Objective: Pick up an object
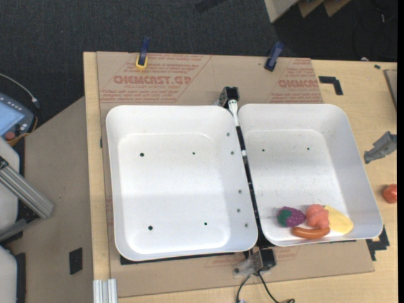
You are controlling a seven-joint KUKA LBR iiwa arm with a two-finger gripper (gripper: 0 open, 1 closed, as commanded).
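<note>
Several toy foods lie huddled in the near right corner of the right bin (297, 125): a purple grape cluster (291, 216), a red-orange lumpy piece (317, 216), a yellow piece (340, 222) and an orange-red sausage shape (310, 232) in front of them. At the view's right edge a grey part of my gripper (379, 148) pokes in just outside the right bin's far right rim, well away from the toys. Nothing shows in it. A small orange patch (390, 194) sits below it at the edge.
The left bin (126, 188) lies beside the right one, joined along a black hinge strip (243, 163). Both rest on a cardboard sheet (189, 74) held by a yellow clamp (142, 60) and a blue clamp (274, 57) at the back.
</note>
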